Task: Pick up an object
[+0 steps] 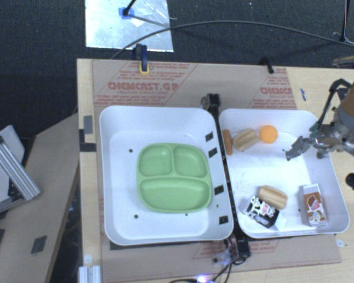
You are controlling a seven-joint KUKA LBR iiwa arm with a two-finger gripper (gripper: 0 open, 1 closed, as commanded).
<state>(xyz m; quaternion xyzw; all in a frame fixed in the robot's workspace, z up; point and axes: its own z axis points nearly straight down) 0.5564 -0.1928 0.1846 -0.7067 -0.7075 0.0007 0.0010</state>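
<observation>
Orange ball (268, 134) lies in right bin (336, 184), upper part, just beside tan bread roll (245, 139). Second roll (272, 197), black-and-white packet (261, 210), small carton (312, 205) sit along bin's near side. Arm reaches in from right, wrist low over bin's right rim. Gripper (301, 146) points left, hovers over bare floor, well apart from ball, nothing between its parts; open or closed: cannot tell. Green divided plate (174, 177) in left bin (115, 175).

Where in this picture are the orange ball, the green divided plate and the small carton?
orange ball (268, 134): camera view, centre of the ball.
green divided plate (174, 191): camera view, floor of its long front compartment.
small carton (313, 205): camera view, its printed top face.
</observation>
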